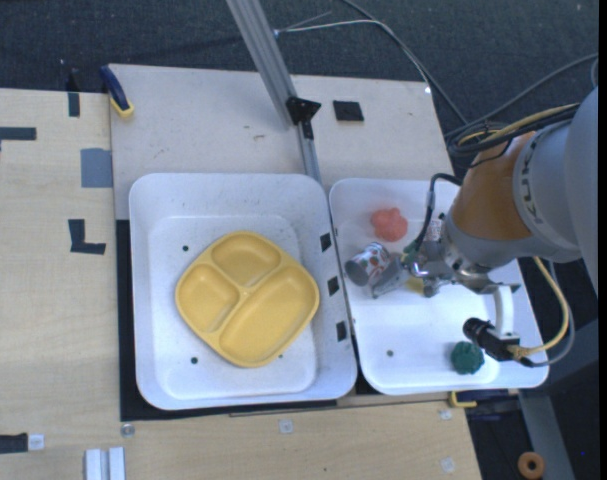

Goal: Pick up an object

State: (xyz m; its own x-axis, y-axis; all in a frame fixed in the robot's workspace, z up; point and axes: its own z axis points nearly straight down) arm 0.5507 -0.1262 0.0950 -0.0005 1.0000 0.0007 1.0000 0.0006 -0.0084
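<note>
My gripper (395,276) is low in the right bin (423,363), at the end of the grey and orange arm that comes in from the right. It sits right beside a small shiny silver object (367,264), on that object's right side, touching or nearly touching it. A pink-red lump (388,222) lies just behind them, toward the bin's back. A small dark green object (468,358) rests near the bin's front right corner, next to a black cable fitting.
A yellow divided plate (248,296) lies in the left bin (153,218). A slanted metal pole (273,58) stands behind the bins. Cables hang around the arm at the right.
</note>
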